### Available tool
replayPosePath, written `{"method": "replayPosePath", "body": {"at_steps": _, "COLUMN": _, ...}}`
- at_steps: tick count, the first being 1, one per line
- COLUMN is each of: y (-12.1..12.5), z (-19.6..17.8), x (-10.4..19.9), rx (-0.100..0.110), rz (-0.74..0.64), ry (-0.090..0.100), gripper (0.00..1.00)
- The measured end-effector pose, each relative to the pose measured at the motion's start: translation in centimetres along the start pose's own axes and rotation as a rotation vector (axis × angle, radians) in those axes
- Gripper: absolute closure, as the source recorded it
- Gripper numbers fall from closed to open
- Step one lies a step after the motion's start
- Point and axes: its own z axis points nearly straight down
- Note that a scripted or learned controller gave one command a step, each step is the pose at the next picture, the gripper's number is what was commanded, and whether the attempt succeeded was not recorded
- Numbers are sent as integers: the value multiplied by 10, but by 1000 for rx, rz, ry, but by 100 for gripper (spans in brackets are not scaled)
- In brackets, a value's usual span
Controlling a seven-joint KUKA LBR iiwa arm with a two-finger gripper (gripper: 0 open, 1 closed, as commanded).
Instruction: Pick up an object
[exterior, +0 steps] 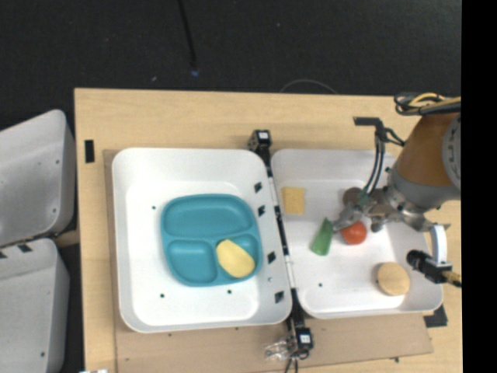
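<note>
Two white bins [194,317] [342,305]; one blue tray [203,222]; five food items.

Glossy teal plastic tray [203,222], smooth white plastic bins [132,286], matt pale wood bench [194,119]

A: Left side, go.
B: Wooden bench [194,115]; left white bin [132,286] on it; blue divided tray [203,212] inside; yellow potato-like lump [235,258] in the tray's lower right compartment.
A: Right bin?
B: Right white bin [326,169] touching the left one; tan square cracker [293,200] near its left wall; green piece [322,237] just below that, tilted; round tan bun [393,279] near the front right corner, well apart from both.
A: Anything else?
B: Black clip [261,139] at the far end of the seam, another clip [299,336] at the near end; white panels [31,177] off the bench's left; dark floor with a thin cable [185,22] behind.
</note>
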Motion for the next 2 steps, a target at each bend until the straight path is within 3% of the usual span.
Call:
{"method": "replayPosePath", "body": {"at_steps": 1, "y": 1, "z": -14, "x": -1, "rx": -7, "rz": 5, "ry": 0, "gripper": 100}}
{"method": "replayPosePath", "body": {"at_steps": 2, "y": -3, "z": -77, "x": 0, "rx": -9, "rz": -2, "ry": 0, "gripper": 100}}
